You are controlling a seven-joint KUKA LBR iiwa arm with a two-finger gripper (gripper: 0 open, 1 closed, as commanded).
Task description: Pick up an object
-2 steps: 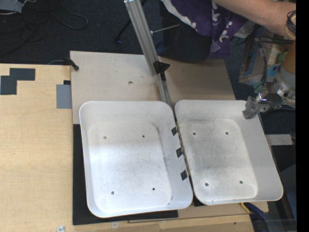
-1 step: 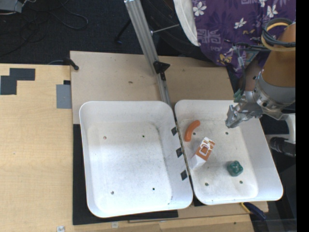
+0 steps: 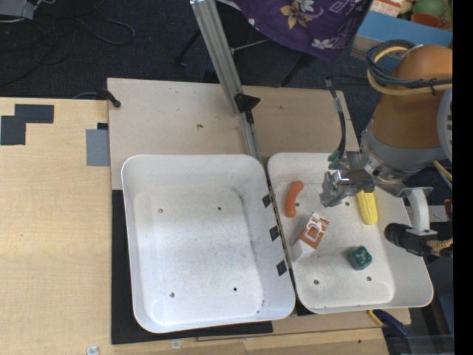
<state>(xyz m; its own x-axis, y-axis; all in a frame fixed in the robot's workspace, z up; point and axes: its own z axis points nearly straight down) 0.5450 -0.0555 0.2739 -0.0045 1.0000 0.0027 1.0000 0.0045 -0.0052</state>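
2 shallow white bins with rounded corners sit on the pale wooden surface (image 3: 59, 220). The metallic gripper (image 3: 336, 189) hovers over the right bin (image 3: 347, 291), its opening impossible to judge, between a smooth orange sausage shape (image 3: 293, 198) and a bumpy yellow corn cob (image 3: 367, 207).

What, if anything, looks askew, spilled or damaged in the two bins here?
Nothing stands out. The right bin holds an orange sausage-shaped piece, a small orange-and-white carton lying tilted, a yellow corn cob and a dark green object, all loose, apart and intact. The hand hangs over them.
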